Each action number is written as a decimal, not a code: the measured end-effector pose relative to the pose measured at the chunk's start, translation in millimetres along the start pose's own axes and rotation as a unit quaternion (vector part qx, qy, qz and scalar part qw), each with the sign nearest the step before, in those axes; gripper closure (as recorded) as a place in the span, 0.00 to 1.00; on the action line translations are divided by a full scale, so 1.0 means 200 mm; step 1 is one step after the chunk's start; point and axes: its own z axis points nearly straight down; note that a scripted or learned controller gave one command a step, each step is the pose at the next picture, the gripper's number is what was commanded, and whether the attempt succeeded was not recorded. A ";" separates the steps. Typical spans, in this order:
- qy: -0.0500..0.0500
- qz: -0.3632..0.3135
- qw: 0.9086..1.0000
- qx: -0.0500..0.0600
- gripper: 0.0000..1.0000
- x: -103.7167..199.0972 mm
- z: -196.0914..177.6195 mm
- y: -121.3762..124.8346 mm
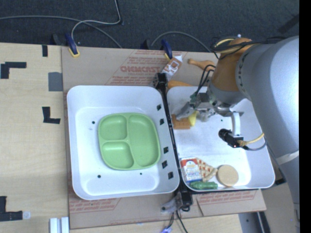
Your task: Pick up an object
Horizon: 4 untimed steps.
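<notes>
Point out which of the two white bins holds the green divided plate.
The left bin: the green plate lies in it. The right bin holds small food items instead.

green divided plate in left bin; claw low over toy food in right bin

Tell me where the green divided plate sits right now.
The green divided plate lies flat in the middle of the left bin, across the central divider from the right bin, where the round cookie lies.

Bulky grey arm, orange wrist band, yellow and black cables.
</notes>
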 end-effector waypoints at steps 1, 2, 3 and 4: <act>0.000 0.000 1.000 0.000 0.00 0.00 0.00 0.00; 0.000 0.000 1.000 0.004 0.00 0.01 0.01 0.04; -0.002 0.001 1.000 -0.001 0.00 0.01 0.00 0.01; -0.002 0.001 1.000 -0.002 0.00 0.01 0.00 -0.01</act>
